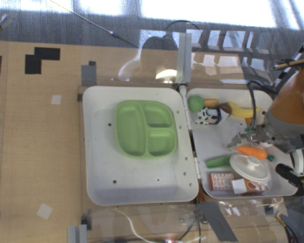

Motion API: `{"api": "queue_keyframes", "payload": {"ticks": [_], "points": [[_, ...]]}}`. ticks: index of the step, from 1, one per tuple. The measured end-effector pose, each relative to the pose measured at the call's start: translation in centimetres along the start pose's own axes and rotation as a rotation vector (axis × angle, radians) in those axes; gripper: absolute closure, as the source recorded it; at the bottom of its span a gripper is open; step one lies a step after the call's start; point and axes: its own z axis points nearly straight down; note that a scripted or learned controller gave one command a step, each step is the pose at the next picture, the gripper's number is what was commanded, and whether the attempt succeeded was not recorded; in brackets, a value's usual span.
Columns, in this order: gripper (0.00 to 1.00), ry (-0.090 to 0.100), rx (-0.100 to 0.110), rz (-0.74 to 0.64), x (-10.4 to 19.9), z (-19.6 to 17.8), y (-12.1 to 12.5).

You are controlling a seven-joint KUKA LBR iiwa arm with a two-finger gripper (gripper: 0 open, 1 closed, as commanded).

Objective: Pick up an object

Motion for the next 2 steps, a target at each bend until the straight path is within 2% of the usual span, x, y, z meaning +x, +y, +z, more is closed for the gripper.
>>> {"api": "queue_keyframes", "payload": {"ticks": [1,2], "points": [[0.0,-0.019,-0.01,0.01,0.9,0.0,-2.0],[1.0,-0.027,-0.023,0.008,0.7,-1.4,-1.6]]}}
